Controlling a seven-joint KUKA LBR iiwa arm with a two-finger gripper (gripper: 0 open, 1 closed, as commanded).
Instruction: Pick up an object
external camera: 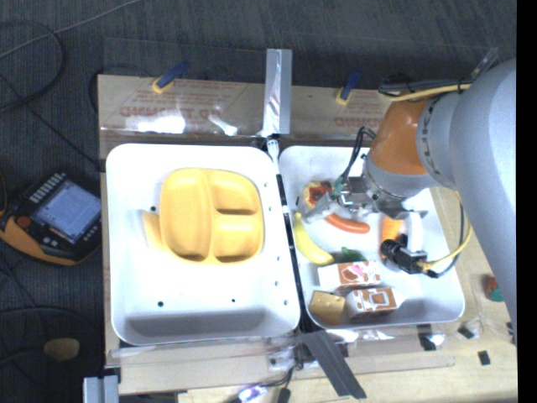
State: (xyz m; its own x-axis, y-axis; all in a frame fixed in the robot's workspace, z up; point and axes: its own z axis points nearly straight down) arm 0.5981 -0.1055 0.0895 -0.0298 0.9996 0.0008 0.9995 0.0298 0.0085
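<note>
view from above, both bins. the gripper point(334, 201) is lowered into the right bin point(449, 296), near that bin's upper left part, with the grey arm point(487, 141) and its orange band point(401, 141) reaching in from the right. just below and to the right of the fingertips lies an orange carrot-like toy point(347, 222), its long axis running roughly left to right, slightly tilted. a yellow banana point(309, 243) lies further down-left against the bin's dividing wall, long axis steep. a red and yellow toy point(316, 194) sits just left of the fingertips. whether the fingers are spread or pressed together cannot be told; nothing is visibly pinched. judgement: the carrot-like toy is the nearest candidate, and a grasp would need the fingers closing across its short axis. two small cartons point(362, 285) stand near the front wall. the left bin point(126, 309) bears a yellow divided tray point(210, 214).
</note>
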